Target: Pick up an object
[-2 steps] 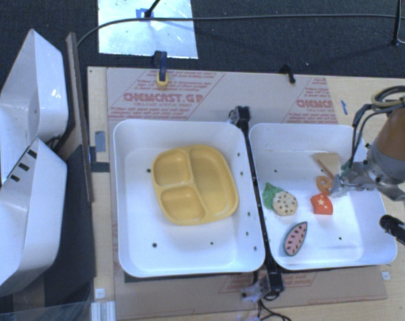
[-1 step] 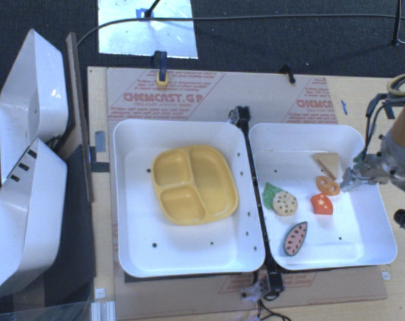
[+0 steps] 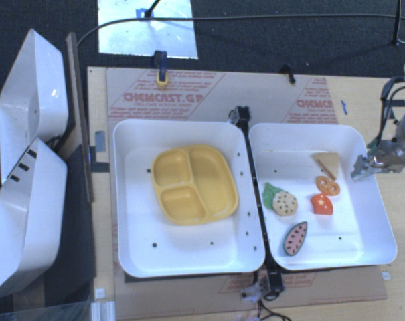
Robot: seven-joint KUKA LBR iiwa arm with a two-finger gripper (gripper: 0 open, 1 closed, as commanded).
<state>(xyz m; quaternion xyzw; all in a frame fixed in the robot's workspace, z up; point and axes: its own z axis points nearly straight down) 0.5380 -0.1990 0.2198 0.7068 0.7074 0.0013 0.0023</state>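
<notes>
The right bin (image 3: 349, 246) holds several toy foods: a tan bread wedge (image 3: 327, 162), an orange pretzel (image 3: 327, 185), a red tomato piece (image 3: 322, 204), a cookie on a green leaf (image 3: 281, 200) and a watermelon slice (image 3: 295, 238). My gripper (image 3: 373, 163) hangs at the right bin's right rim, right of the bread wedge and the pretzel, with nothing visibly between its fingers. The arm enters from the right edge.
The left bin (image 3: 142, 246) holds a yellow divided plate (image 3: 195, 184). A black clamp bar (image 3: 252, 192) runs between the two bins. Two white tubs (image 3: 28, 166) are stacked at the far left, beside an upright board (image 3: 79, 112).
</notes>
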